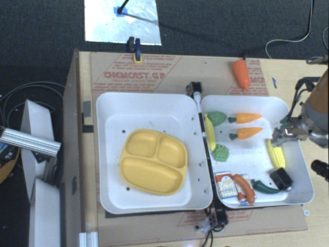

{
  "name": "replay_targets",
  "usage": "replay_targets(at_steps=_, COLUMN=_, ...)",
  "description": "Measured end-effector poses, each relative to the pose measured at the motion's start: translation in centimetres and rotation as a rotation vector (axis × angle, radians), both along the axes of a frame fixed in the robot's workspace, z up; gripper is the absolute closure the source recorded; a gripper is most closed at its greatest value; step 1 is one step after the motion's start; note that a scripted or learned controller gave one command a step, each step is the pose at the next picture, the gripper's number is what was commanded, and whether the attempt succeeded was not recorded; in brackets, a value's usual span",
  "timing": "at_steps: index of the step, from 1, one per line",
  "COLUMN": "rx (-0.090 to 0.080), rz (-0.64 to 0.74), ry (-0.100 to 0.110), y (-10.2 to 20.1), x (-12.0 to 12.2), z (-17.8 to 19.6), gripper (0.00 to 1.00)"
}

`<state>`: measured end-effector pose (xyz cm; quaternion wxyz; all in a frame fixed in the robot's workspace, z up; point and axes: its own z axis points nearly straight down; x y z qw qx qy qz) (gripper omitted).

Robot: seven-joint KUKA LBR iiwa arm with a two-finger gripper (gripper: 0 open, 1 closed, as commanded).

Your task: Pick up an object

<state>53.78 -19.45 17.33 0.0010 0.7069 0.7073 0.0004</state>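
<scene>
The right bin (293, 109) holds several toy foods. Two orange carrots (248, 118) (247, 133) lie near its far side, beside two green leafy pieces (216, 118) (220, 152). A yellow banana (209, 133) lies along its left wall. A yellow corn cob (276, 155), a black block (281, 178), a green pepper (265, 187), a sausage (243, 188) and a small printed box (225, 186) lie toward the front. My gripper (282, 136) hangs over the bin's right side, just above the corn cob's far end. I see nothing held in it.
The left bin (110, 107) holds a yellow divided plate (153, 161). Another orange carrot (241, 73) lies on the cardboard behind the right bin. A blue and yellow clamp (136, 48) grips the bench's far edge. Cables run at the far right.
</scene>
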Motion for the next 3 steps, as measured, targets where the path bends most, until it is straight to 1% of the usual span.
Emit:
replay_targets(at_steps=1, rx=0.001, rz=0.004, ry=0.001, y=7.4, x=1.9, z=0.3, gripper=1.0)
replay_targets(at_steps=2, rx=0.0, rz=0.002, ry=0.0, y=7.3, x=1.9, z=0.3, gripper=0.0)
replay_targets(at_steps=3, rx=0.0, rz=0.001, ry=-0.001, y=7.0, x=3.4, z=-8.9, gripper=0.0)
